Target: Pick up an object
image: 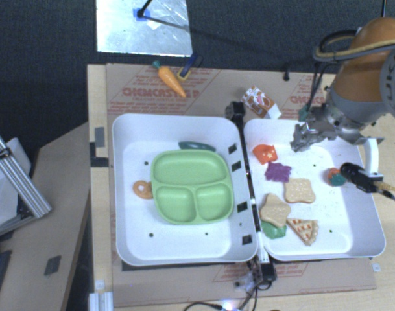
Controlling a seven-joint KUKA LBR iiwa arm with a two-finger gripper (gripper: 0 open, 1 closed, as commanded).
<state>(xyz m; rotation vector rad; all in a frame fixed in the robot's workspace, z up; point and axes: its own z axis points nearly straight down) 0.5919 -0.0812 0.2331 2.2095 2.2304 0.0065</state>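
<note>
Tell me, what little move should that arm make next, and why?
Probably drift down and left. The gripper hangs over bare floor at the back of the right bin, and the nearest toy, the orange piece, lies just to its left, apart from the purple one.

A tan wooden bench [67,173] sits on dark blue-grey carpet [35,50]. A square shiny metal plate [119,18] lies behind it; a silver metal frame [12,180] stands at left.
</note>
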